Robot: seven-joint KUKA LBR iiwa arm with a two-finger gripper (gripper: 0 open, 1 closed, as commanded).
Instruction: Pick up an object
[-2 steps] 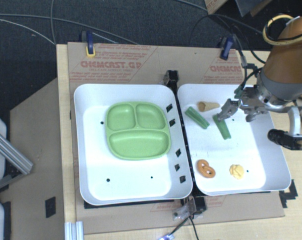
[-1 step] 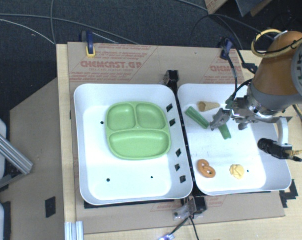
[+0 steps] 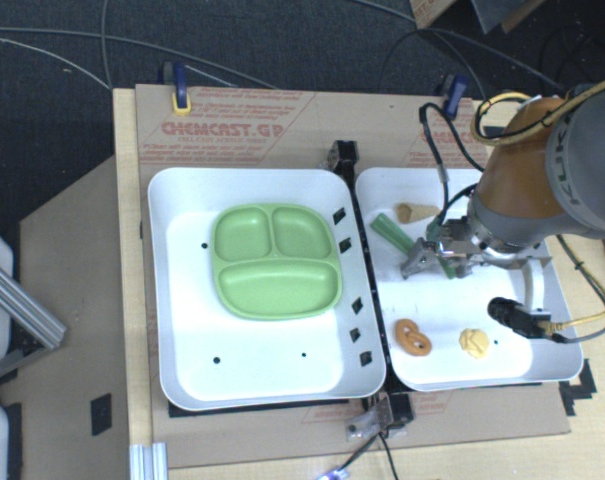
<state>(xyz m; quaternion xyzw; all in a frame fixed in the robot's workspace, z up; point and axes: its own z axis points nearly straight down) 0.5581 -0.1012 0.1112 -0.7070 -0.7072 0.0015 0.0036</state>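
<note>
Four small items lie around the hand (image 3: 427,258) in the right bin (image 3: 552,368); its grip state I cannot tell. Reaching step: closest is the green block (image 3: 390,230), just beyond, so the next move calls for lowering squarely over it.

Pale green plate (image 3: 277,260) in a white bin (image 3: 182,298); orange-brown pretzel (image 3: 413,337), yellowish lump (image 3: 474,342), perhaps tan piece (image 3: 405,212)
</note>
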